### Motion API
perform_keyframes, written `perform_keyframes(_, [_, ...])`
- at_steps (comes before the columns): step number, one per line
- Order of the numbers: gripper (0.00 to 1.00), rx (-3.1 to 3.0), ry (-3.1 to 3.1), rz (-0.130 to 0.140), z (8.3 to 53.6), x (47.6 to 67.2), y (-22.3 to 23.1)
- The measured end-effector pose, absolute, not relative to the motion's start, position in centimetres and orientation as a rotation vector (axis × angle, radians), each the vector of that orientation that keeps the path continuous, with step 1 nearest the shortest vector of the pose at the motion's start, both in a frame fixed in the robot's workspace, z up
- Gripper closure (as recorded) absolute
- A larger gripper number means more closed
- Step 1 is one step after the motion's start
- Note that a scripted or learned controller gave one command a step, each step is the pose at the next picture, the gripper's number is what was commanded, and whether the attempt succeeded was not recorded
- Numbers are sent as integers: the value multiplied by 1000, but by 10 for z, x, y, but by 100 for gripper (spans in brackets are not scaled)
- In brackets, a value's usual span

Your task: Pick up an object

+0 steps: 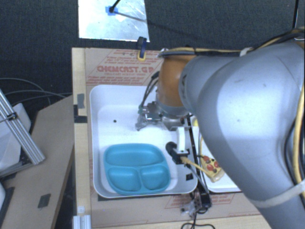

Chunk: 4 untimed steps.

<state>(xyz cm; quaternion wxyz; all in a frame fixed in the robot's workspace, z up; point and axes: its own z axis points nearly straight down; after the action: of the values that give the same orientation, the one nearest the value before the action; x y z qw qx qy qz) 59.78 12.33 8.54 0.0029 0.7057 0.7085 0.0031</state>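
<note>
- Approach step: the pincer (144,119) hangs low over the left white plastic bin (102,104), nothing visibly held; whether it is apart or together I cannot tell.
- Nearest candidate, the blue three-compartment plastic tray (137,168), lies at that bin's near end; next likely calls for descending onto something graspable.

The arm (248,123) has a smooth grey shell with a soft sheen, its orange band (170,82) glossier; the gripper (153,116) looks like bare dull metal; the left bin (107,109) is smooth white plastic; the blue divided tray (136,168) is matt plastic; the table (119,68) is covered with printed brown cardboard; a silvery sheet (112,13) behind looks like reflective foil.
</note>
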Motion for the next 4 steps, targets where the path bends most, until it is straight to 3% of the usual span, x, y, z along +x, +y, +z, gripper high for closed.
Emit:
perform_keyframes(1, [0, 2216, 2213, 14, 88, 518, 141])
perform_keyframes(2, [0, 2210, 2219, 30, 431, 488, 113])
perform_keyframes(3, [0, 2208, 2236, 9, 431, 486, 201])
perform_keyframes(4, [0, 2225, 2222, -12, 336, 486, 171])
